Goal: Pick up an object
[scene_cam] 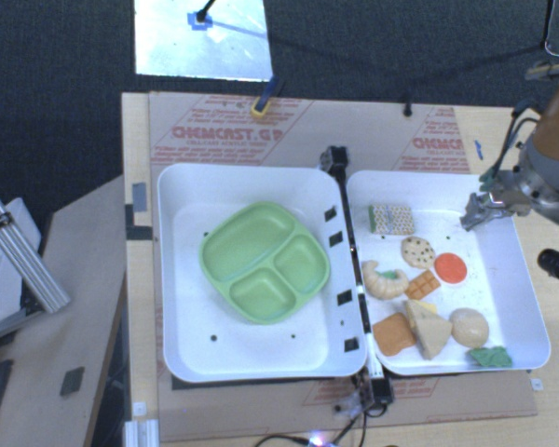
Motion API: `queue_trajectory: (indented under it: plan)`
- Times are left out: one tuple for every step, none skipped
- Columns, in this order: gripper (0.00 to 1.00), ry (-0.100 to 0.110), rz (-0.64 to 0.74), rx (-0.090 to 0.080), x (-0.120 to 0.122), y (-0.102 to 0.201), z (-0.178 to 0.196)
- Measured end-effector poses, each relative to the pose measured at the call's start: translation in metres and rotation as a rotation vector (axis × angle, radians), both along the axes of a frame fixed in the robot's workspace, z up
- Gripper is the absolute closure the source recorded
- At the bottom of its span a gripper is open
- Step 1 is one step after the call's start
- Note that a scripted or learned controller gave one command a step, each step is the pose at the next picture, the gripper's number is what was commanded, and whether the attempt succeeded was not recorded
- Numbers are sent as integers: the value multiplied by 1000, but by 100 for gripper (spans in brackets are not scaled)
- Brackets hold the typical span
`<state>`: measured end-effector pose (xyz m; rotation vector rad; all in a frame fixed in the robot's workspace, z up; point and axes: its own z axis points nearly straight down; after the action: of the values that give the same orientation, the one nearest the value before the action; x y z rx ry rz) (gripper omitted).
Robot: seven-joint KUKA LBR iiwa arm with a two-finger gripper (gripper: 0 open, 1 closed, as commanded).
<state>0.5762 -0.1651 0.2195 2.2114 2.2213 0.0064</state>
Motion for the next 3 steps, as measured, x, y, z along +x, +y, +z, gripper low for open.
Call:
queue_trajectory:
  plan:
    - [100, 7, 4, 4, -12, 55, -7]
    - [100, 7, 5, 5, -31, 105, 1]
    - [100, 6, 2, 3, -26, 107, 13]
